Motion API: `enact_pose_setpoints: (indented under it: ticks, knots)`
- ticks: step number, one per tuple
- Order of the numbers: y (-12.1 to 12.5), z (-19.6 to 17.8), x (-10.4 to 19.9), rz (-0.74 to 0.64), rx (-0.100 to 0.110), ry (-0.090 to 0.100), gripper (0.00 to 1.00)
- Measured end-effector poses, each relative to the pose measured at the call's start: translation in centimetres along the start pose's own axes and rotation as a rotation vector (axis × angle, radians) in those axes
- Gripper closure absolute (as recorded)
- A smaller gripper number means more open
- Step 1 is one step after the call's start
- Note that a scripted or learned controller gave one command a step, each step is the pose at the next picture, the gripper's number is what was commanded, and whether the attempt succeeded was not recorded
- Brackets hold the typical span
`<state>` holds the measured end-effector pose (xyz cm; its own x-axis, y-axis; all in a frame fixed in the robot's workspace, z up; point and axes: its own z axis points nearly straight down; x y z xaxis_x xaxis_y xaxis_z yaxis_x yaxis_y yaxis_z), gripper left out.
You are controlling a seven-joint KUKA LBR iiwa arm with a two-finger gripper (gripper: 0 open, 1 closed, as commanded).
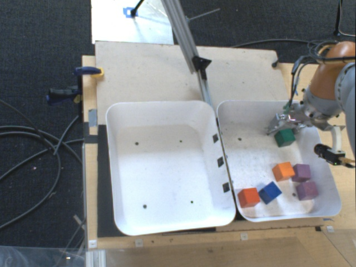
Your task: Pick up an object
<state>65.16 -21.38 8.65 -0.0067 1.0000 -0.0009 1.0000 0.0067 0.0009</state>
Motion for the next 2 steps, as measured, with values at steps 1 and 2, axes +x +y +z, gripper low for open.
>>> enact_pose_setpoints:
  ticks: [1, 2]
  knots:
    - [-1.8, -0.4, 1.2, 0.004, 0.001, 0.0, 0.0]
    - [-1.7, -1.6, 1.1, 0.0, -0.004, -0.002, 1.0]
